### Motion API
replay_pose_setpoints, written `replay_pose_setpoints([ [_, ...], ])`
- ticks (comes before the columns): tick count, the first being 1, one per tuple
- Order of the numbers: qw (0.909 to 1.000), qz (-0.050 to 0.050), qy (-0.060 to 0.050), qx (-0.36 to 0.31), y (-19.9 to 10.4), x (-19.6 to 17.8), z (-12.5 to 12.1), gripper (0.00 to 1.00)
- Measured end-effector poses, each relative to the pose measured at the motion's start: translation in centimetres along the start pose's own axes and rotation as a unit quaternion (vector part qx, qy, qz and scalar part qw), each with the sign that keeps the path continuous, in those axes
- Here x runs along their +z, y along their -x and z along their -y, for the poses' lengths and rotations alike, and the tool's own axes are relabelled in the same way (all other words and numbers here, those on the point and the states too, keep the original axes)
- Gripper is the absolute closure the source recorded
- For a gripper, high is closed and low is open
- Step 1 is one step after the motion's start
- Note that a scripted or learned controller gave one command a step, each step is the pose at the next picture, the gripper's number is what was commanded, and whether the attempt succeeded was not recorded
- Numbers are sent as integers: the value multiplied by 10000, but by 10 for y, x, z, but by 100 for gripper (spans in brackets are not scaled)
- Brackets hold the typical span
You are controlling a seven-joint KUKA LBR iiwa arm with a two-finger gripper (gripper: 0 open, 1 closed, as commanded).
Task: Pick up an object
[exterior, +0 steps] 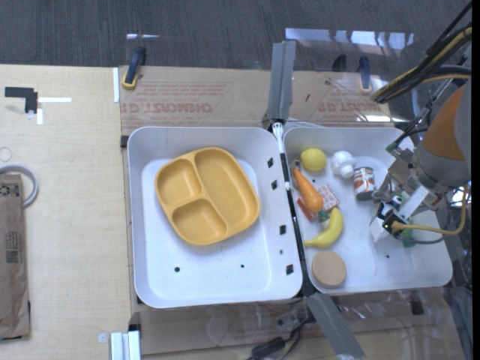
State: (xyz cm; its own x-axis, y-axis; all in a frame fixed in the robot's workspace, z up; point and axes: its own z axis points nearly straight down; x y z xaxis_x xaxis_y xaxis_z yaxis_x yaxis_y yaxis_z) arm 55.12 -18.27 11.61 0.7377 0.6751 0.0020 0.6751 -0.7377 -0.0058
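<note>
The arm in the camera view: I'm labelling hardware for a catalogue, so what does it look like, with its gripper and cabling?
The arm is grey with an orange band above the wrist. Black and yellow cables run along it from the upper right. The gripper is a boxy mix of white, black and grey parts, with a small green piece and a tan cable trailing off to the right.

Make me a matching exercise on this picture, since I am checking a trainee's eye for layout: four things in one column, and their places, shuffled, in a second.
Things
1. yellow divided plate
2. lemon
3. round cookie
4. small can

Places
A. right bin, near front edge, below the banana
B. left bin, about the middle
C. right bin, close by the pincer
D. right bin, back left, above the carrot

Pairs: 1-B, 2-D, 3-A, 4-C
</note>
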Motion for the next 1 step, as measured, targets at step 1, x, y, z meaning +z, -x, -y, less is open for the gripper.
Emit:
replay_pose_setpoints([
  [1, 9840, 33, 22, -1780, -72, -96, -4, 100],
])
